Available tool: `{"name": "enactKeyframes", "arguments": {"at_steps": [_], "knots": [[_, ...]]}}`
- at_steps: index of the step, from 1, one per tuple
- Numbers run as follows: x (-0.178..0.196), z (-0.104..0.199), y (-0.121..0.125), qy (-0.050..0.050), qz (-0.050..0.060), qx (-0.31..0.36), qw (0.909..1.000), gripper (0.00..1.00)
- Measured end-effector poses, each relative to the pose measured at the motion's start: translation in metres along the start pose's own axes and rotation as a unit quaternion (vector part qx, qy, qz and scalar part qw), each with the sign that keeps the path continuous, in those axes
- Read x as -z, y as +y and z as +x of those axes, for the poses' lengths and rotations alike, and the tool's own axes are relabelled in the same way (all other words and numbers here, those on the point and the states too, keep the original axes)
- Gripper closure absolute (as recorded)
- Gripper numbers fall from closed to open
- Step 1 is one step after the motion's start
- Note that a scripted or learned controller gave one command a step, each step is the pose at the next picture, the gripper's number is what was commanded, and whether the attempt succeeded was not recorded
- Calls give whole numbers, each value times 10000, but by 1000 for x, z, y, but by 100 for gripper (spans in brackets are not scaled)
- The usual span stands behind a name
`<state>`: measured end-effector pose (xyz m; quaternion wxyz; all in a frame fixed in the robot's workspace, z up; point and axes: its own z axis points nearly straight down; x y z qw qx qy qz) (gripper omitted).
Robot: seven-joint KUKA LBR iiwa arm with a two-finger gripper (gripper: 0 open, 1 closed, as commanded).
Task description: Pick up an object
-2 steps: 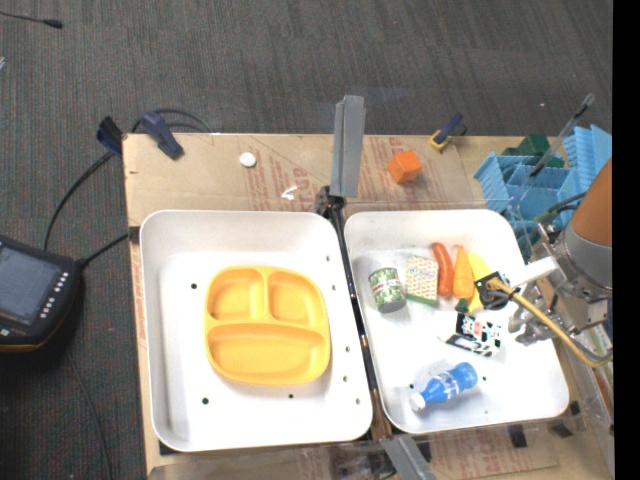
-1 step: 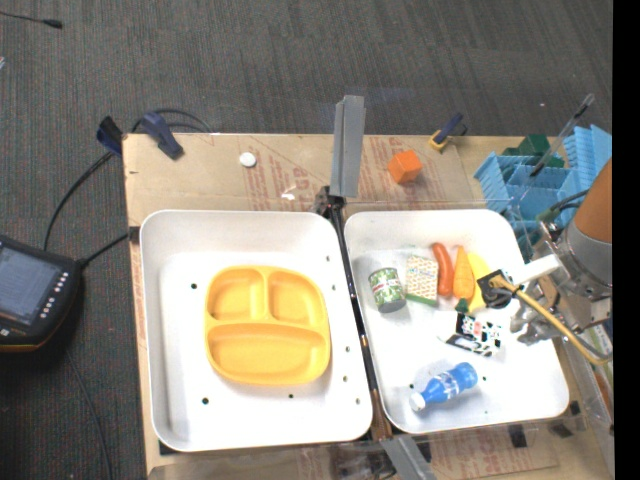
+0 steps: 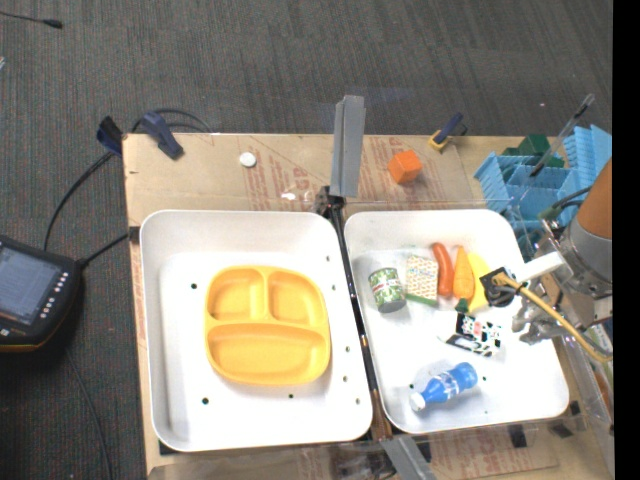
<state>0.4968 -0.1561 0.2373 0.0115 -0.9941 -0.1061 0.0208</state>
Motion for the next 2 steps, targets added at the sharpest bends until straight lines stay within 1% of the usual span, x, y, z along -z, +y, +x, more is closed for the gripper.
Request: {"name": "enactKeyframes", "arguments": {"at_steps": [2], "knots": [[13, -1, -2, -70, 40, 38, 10000, 100]]}}
